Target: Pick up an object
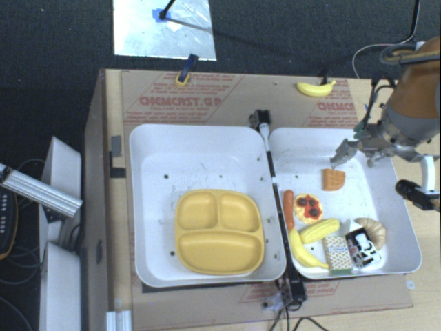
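bench [207,92] brown printed cardboard | two white bins [158,143] | dark carpet floor [55,40]

Arm reaching from right; end effector [346,154] angled down-left.

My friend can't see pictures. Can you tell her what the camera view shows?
A robot arm's gripper hovers above a waffle in the right bin, beside toy food. A yellow tray sits in the left bin.

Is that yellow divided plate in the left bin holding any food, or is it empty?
Empty. The yellow divided plate lies flat in the left bin, and all three of its compartments show bare yellow.
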`<state>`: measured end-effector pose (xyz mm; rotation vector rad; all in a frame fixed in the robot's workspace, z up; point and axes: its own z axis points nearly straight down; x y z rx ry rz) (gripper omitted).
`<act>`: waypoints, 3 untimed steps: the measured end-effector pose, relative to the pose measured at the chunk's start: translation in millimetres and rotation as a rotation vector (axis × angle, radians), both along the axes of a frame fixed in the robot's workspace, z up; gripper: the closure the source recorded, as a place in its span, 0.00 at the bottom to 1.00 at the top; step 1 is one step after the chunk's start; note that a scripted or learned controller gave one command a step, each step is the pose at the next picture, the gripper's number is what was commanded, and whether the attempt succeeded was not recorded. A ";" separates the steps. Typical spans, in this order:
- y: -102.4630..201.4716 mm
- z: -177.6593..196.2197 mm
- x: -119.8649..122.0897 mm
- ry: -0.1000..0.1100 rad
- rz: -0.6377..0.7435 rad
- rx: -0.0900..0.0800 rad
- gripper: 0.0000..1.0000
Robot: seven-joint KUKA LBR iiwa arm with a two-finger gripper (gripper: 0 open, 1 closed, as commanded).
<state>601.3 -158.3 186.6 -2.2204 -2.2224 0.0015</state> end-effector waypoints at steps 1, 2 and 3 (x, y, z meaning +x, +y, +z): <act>-8.2 -83.3 22.6 0.001 0.002 0.001 0.00; -1.9 -102.1 5.0 -0.002 0.000 0.000 0.00; -2.2 -90.8 6.1 -0.005 0.001 0.000 1.00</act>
